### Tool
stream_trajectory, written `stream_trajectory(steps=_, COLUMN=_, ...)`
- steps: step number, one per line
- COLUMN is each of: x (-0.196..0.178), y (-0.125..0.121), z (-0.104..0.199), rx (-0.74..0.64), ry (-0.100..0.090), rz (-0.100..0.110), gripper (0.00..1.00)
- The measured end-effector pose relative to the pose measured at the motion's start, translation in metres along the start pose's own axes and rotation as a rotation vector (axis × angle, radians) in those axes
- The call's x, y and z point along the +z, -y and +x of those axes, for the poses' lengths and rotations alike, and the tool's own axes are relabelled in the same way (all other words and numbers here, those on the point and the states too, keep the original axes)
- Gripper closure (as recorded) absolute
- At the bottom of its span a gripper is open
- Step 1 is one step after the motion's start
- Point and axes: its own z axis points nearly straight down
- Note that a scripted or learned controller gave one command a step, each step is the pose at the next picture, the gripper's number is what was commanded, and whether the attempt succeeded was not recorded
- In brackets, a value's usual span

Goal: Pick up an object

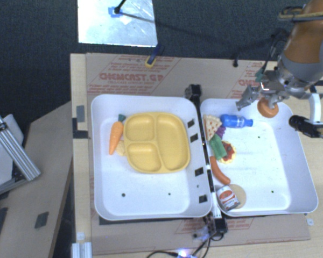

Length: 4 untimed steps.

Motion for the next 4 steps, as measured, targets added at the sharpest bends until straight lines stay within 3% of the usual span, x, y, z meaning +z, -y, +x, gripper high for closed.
stream_trajectory(steps=1, x=-0.008, y=-0.002, z=0.000, rx=-0.002, ry=0.001, rz=-0.012, gripper=0.00)
stream_trajectory(steps=2, x=0.048, y=-0.012, z=-0.002, rx=-0.001, ry=0.001, rz=-0.008, gripper=0.00)
stream_trajectory(steps=4, x=0.130, y=-0.005, z=-0.002, rx=0.001, ry=0.001, rz=-0.008, gripper=0.00)
